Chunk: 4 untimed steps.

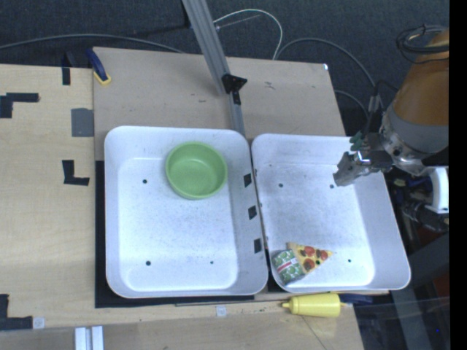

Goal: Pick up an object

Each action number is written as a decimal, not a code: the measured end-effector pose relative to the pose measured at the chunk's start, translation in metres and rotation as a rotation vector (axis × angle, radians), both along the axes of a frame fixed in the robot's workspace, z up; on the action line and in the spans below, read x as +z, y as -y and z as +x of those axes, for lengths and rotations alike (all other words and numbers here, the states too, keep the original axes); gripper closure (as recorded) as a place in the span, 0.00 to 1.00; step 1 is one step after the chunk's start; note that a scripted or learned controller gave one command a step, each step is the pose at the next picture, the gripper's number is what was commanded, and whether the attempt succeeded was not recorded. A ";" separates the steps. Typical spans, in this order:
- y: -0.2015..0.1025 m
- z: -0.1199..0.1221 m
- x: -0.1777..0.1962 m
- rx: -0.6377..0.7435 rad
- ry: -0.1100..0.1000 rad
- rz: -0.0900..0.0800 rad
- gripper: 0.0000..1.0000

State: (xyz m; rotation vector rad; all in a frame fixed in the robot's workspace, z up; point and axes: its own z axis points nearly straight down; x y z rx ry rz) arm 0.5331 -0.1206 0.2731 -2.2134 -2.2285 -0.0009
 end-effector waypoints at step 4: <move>-0.186 0.077 -0.042 -0.001 -0.002 -0.001 1.00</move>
